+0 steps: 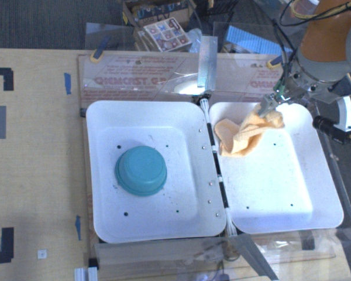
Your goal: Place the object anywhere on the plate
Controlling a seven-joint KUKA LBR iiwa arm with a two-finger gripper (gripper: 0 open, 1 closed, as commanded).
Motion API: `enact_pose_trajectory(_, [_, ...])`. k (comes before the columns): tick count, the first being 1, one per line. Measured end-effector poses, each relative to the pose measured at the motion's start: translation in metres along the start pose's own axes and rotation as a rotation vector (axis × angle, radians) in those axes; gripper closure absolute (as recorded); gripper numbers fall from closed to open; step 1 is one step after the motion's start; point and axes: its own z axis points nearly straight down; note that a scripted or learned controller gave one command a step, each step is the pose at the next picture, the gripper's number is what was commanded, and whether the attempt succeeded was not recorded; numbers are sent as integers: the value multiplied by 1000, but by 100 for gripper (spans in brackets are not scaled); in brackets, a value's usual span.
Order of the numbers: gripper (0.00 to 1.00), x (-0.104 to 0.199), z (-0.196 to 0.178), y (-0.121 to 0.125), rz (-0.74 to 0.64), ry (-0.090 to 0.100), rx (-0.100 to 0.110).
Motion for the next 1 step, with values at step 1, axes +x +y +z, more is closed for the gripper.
enact_pose_trajectory(1, [100,2,14,2,-6,2,2])
